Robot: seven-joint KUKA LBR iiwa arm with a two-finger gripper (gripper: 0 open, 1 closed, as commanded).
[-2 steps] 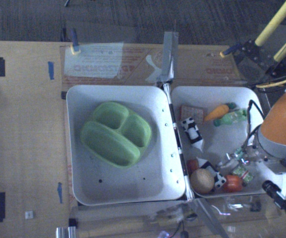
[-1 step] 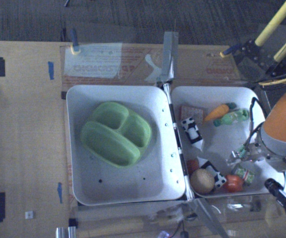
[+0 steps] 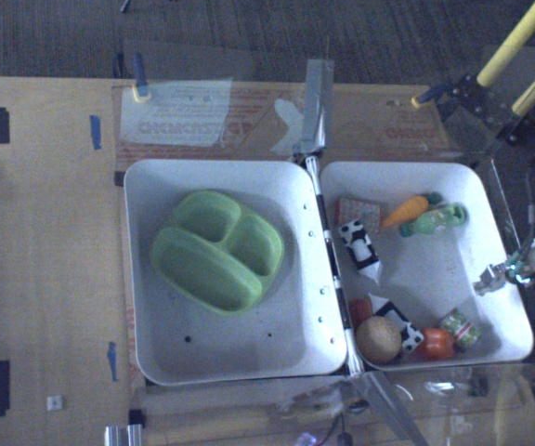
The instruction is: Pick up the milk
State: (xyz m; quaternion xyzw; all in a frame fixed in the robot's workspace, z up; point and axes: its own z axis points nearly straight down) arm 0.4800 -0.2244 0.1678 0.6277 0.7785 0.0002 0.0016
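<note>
The milk (image 3: 359,245), a small white carton with black cow patches, lies near the left wall of the right bin (image 3: 490,203), just below a reddish-brown box (image 3: 358,213). My gripper (image 3: 502,278) shows as a small metal piece over the right rim of that bin, well to the right of the milk and apart from it. Nothing is visibly held in it. Most of the arm is beyond the right edge of the view.
An orange carrot (image 3: 405,211) and a green bottle (image 3: 437,218) lie at the bin's back. Along its front sit a brown round item (image 3: 379,339), another black-and-white item (image 3: 400,322), a red tomato (image 3: 435,344) and a green can (image 3: 458,328). The left bin (image 3: 156,342) holds a green divided plate (image 3: 216,249).
</note>
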